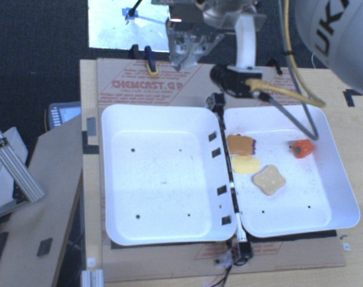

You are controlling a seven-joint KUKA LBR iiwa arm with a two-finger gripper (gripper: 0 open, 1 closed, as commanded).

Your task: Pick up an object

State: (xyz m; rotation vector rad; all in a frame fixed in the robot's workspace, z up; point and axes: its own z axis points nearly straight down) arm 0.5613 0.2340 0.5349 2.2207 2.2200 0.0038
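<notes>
Two white bins lie side by side on the surface; the right bin (336,190) holds a toast slice (269,180), a yellow piece (246,165), an orange-and-purple item (241,144) and a small orange toy (301,148). The left bin (109,178) sits beside it. At upper centre the gripper (182,57) hangs above the cardboard (139,85) behind the bins, and whether its jaws are open cannot be told.

The gripper (182,55) hangs above the bench's far edge, beyond the left bin (118,160). In the right bin (336,190) lie an orange block (240,144), a yellow disc (246,165), a tan toast piece (269,180) and a red-orange toy (301,149).
</notes>
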